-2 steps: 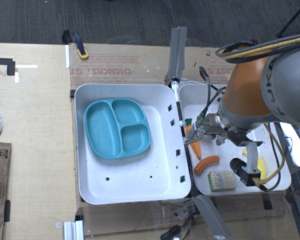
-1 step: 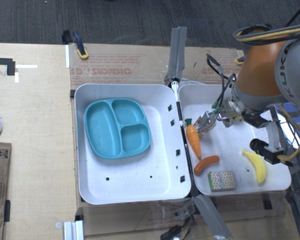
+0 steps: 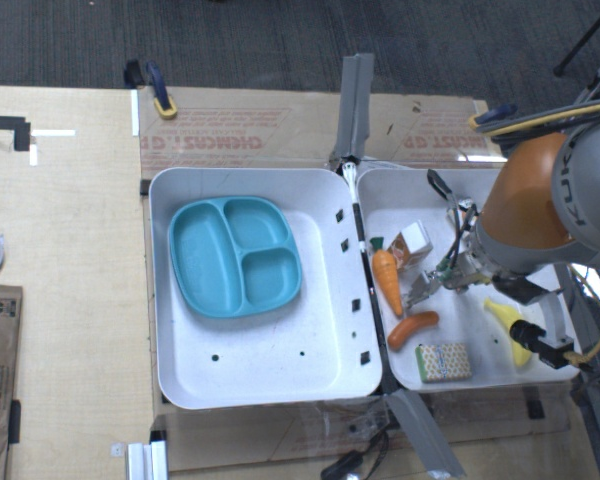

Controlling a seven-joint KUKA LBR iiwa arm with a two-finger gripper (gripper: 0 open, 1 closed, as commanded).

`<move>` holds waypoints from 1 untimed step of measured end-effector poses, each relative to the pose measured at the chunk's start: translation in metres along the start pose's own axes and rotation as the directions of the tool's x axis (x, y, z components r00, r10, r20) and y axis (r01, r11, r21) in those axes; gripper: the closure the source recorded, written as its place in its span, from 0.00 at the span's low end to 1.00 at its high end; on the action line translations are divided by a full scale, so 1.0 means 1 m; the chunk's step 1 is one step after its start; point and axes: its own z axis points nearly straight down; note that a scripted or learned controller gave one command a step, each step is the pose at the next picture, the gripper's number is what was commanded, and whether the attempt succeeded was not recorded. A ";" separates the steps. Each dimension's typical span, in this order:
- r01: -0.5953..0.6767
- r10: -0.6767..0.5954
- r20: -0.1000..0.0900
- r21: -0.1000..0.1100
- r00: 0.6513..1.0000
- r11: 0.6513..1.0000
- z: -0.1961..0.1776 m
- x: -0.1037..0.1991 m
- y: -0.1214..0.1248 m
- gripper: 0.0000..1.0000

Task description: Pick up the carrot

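The carrot (image 3: 386, 279) lies in the right bin (image 3: 480, 373), close to its left wall, leafy end up toward a small box (image 3: 412, 243). Just below it sits a sausage (image 3: 412, 328) — and beside that a sponge (image 3: 443, 361). The pincer (image 3: 421, 287) hangs just right of the carrot, fingers spread, nothing between them. The left bin (image 3: 250, 368) holds a blue divided plate (image 3: 236, 256).
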 end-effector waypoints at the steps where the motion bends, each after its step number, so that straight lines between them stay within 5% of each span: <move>1: -0.183 0.183 -0.001 0.002 0.983 0.983 0.000 0.008 -0.005 0.00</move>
